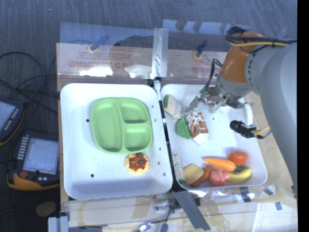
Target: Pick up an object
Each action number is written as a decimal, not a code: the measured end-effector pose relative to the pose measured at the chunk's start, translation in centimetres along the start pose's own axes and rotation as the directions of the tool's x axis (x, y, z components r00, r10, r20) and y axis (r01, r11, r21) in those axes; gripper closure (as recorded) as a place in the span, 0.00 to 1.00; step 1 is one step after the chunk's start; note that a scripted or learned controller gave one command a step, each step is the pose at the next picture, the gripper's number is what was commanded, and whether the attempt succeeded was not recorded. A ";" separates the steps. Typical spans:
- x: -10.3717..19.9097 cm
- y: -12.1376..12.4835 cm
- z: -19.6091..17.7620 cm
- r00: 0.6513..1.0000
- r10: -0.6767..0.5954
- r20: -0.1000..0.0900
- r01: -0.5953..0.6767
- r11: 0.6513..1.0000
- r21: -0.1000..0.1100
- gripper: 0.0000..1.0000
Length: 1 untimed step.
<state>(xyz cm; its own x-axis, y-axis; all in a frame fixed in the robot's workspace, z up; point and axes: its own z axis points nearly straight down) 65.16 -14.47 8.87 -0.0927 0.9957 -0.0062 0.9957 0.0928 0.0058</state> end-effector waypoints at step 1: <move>4.1 -1.0 -0.1 0.993 0.118 -0.003 -0.118 0.993 -0.003 0.00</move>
<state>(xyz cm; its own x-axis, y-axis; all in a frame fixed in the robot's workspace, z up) 63.81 -10.46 8.93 0.0251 0.9997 -0.0029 0.9996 -0.0251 0.0091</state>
